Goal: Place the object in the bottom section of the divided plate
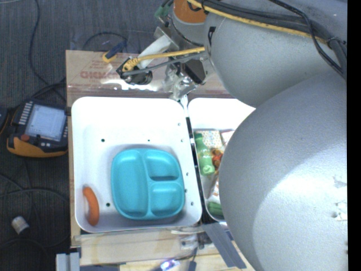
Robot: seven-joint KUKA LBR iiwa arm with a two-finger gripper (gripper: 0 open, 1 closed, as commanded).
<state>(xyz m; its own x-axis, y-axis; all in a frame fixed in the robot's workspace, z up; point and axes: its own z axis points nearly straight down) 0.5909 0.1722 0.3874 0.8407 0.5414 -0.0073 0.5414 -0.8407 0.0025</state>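
A teach pendant [40, 129] is seen lying on the floor, far left. Next, the left white bin [84, 117] is being occupied by a turquoise divided plate [148, 182], sitting approx. centre, w/ an orange hot-dog-like object [91, 204] lying just beside the plate's left edge, near the bin's lower-left corner, apart from the plate. The gripper [179, 86] is being held above the bins' top edge, btwn. both bins; fingers' state can't be told. The right bin [225, 109] is largely being covered by the grey arm [282, 151]; assorted items [207, 151] are showing along its left side.
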